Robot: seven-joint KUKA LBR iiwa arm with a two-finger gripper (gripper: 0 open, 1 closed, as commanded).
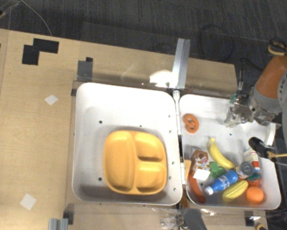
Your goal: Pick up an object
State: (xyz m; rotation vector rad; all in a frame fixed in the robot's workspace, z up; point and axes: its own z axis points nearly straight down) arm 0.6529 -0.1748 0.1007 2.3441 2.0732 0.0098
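The right bin (219,111) holds a heap of small objects along its near side. A yellow banana (220,155) lies beside a brown packet (199,159). Nearer the front are a blue bottle (224,182), a yellow fruit (235,190) and an orange ball (255,194). An orange ring (191,122) lies alone close to the bin's left wall. My gripper (236,117) hangs over the bin's far right corner, apart from all of these, with nothing seen in it.
The left bin (93,112) holds a yellow divided tray (135,161). A small red-and-white bottle (251,160) and a green item (215,170) sit in the heap. A metal post (181,65) stands behind the wall between the bins.
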